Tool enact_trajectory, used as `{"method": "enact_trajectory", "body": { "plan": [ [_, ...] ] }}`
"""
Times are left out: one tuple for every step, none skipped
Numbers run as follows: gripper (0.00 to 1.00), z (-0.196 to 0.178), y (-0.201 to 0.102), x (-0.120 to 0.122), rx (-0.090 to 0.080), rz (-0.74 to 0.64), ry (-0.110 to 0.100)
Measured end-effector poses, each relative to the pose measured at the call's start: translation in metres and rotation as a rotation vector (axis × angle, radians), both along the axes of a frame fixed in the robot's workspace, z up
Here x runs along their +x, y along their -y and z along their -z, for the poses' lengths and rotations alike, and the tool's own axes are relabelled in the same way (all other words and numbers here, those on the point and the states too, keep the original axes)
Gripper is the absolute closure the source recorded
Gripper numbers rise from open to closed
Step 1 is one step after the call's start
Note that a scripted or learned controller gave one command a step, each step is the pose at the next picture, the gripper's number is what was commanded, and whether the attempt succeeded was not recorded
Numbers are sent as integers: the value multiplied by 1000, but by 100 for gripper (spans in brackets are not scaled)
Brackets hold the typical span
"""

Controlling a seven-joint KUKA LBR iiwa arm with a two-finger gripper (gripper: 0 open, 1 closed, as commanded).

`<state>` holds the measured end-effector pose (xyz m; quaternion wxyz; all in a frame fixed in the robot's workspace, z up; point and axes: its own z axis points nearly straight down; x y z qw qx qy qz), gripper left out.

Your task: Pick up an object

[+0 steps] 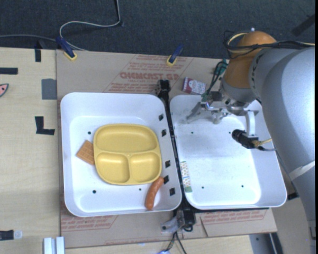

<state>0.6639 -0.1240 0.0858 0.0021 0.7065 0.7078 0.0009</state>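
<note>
Camera view shows two white bins side by side on a brown cardboard sheet on the desk. The arm (285,105) comes in from the right, big and grey, with an orange band (243,62) near its wrist. The pincer (217,112) is over the far end of the right bin (222,194), close to the bin's back wall. I cannot tell if the pincer is open or closed, and I see nothing held in it.

The things to pick up are all in the left bin (76,110). A yellow plate (128,153) with three sections lies flat in the middle of it. A tan cracker (85,152) lies at the plate's left edge, touching it. An orange sausage (154,193) lies at the plate's near right corner, tilted, close to the wall between the two bins. All three are well apart from the pincer.

A thin sticker (185,176) is on the left rim of the right bin. Behind the bins, a small red and white packet (193,85) lies on the cardboard. Two yellow and blue clips (67,51) hold the far edge of the cardboard. A wire (95,24) loops over the dark floor behind the desk.
</note>
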Motion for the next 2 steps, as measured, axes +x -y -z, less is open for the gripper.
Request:
{"method": "enact_trajectory", "body": {
  "plan": [
    [100, -10, 0, 0, -2, -1, -1],
    [0, -10, 0, 0, -3, -2, -2]
  ]
}}
